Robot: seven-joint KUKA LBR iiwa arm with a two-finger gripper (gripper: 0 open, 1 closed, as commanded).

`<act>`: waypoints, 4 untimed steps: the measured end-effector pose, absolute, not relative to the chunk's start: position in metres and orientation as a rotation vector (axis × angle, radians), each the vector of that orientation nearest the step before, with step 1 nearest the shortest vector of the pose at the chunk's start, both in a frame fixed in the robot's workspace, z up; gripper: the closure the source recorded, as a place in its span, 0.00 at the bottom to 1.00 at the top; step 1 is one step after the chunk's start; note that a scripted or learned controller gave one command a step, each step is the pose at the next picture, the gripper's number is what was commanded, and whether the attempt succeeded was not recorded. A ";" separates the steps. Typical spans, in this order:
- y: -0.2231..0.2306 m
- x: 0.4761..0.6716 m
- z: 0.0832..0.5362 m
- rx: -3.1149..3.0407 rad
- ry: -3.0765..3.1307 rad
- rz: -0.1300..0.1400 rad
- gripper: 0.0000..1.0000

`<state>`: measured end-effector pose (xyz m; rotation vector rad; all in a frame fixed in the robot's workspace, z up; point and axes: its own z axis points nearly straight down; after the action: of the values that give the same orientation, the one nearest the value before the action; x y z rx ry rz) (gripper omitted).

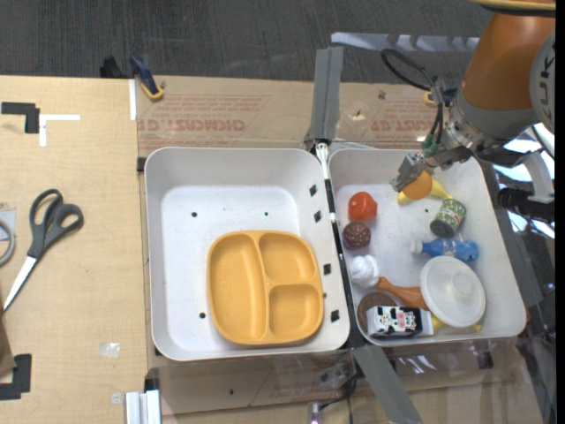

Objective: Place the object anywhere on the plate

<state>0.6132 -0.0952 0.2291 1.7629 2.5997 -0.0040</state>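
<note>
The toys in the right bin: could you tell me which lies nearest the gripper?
The yellow-orange cone, directly beneath the gripper at the bin's far end; the tomato and can sit farther off.

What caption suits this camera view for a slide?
Arm's claw poised over a yellow object in the right bin; the yellow plate waits in the left bin.
</note>
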 end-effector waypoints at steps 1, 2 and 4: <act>-0.058 0.535 0.216 1.614 2.697 -0.003 1.00; 0.056 0.509 0.190 1.423 2.802 -0.003 1.00; 0.038 0.478 0.191 0.644 3.076 0.000 0.00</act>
<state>0.4784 0.0380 0.1909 0.6439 3.0758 -0.0004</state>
